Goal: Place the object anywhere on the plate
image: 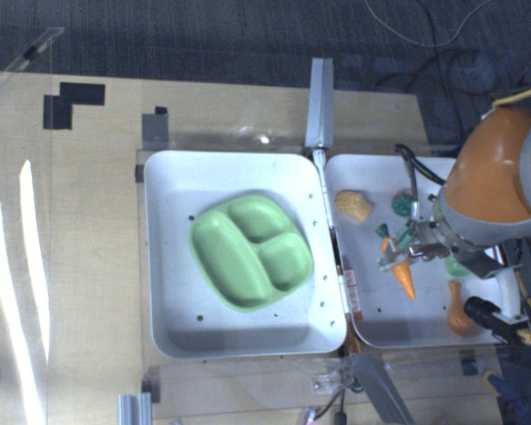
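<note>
Carrot [404,277] beneath gripper [413,242], grip unclear, bread [354,205] near, green plate [250,251] leftward.

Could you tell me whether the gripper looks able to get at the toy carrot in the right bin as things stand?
Probably yes: the gripper hangs right over the toy carrot, which lies on the right bin floor with nothing covering it.

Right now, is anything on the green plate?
No. The green plate shows three bare sections; the carrot lies in the right bin.
</note>
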`<act>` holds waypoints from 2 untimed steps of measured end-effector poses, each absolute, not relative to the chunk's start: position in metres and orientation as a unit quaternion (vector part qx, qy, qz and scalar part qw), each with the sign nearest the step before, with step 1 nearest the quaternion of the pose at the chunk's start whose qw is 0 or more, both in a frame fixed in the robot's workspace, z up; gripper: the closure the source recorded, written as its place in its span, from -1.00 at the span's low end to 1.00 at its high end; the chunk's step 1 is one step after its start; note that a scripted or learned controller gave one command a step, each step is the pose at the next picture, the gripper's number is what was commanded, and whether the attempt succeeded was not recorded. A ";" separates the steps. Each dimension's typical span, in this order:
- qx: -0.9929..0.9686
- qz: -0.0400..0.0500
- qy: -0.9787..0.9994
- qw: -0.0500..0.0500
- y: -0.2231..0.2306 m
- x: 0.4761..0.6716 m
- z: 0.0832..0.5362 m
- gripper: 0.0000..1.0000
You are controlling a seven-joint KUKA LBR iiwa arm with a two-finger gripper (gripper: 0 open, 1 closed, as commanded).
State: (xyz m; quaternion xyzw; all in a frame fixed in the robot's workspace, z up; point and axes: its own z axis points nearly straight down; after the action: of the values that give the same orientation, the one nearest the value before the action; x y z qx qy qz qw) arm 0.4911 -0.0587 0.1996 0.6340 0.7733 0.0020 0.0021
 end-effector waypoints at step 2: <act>0.548 0.001 0.836 0.002 0.090 0.572 0.185 1.00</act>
State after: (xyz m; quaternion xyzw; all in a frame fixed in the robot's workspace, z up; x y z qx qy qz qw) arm 0.5720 0.0903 0.1846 0.5484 0.8362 0.0013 0.0016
